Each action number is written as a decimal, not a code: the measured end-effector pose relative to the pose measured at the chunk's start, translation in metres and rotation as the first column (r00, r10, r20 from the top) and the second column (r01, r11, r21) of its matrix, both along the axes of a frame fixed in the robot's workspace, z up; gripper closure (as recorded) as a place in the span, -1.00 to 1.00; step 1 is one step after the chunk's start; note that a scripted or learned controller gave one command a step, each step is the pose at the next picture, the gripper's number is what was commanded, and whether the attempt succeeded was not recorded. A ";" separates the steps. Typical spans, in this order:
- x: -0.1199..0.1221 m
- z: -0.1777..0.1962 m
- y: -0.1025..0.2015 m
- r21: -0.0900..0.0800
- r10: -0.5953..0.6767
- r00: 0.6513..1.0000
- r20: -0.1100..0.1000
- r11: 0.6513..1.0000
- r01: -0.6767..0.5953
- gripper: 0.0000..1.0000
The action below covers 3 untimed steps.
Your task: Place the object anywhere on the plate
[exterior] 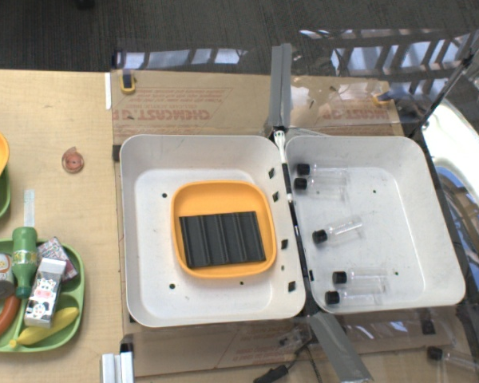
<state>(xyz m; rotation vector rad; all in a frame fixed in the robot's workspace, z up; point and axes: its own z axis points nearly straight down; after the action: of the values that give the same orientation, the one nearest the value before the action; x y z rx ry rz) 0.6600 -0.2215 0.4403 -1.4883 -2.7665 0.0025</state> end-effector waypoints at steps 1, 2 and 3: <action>0.000 0.000 0.000 0.001 0.389 0.921 0.001 0.921 -0.389 1.00; -0.008 0.001 -0.001 0.000 0.766 0.643 0.003 0.643 -0.766 1.00; -0.006 0.002 0.000 -0.003 0.905 0.425 0.004 0.425 -0.905 1.00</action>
<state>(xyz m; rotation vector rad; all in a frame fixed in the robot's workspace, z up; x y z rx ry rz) 0.6541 -0.2215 0.4422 0.2277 -3.1383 -0.0004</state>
